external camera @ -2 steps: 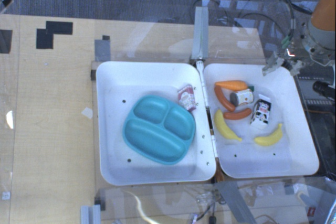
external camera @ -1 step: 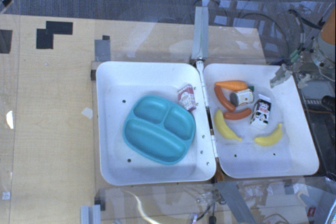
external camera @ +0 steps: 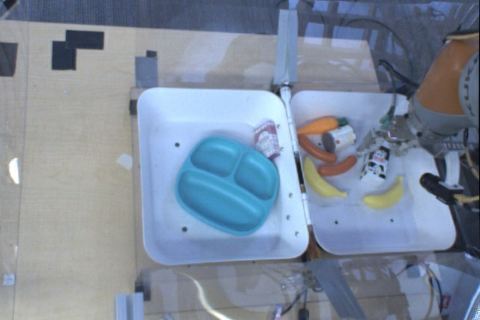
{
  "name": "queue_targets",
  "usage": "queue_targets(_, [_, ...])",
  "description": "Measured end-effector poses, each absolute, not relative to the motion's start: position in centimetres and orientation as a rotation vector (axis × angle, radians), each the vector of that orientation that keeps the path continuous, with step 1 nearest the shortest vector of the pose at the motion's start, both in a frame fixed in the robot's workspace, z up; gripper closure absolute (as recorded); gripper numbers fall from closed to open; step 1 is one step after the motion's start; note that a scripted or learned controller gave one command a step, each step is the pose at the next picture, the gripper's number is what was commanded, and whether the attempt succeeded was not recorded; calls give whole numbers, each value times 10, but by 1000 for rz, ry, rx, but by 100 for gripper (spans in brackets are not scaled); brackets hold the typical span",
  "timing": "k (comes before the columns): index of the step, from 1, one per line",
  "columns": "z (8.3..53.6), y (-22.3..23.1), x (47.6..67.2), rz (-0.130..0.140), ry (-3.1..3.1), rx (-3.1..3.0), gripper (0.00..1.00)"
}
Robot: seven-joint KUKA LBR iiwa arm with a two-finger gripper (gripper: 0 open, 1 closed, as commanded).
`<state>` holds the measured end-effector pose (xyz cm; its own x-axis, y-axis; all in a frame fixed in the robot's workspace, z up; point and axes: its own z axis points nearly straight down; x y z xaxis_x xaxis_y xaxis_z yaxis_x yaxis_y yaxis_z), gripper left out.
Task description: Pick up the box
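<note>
Two white bins sit on a wooden bench, and the claw (whether its grip is apart or together cannot be told) hangs over the right bin, just above the cow-patterned box, with two bananas below that.

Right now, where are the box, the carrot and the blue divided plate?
Box (external camera: 376,164): camera view, middle of its black-and-white side.
Carrot (external camera: 318,125): camera view, middle of its orange body.
Blue divided plate (external camera: 228,184): camera view, ridge between its compartments.
</note>
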<state>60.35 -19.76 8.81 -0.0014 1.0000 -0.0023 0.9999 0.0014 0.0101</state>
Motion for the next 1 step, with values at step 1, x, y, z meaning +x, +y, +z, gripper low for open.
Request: queue_targets(1, [88, -198, 672, 7, 2126, 2318, 0])
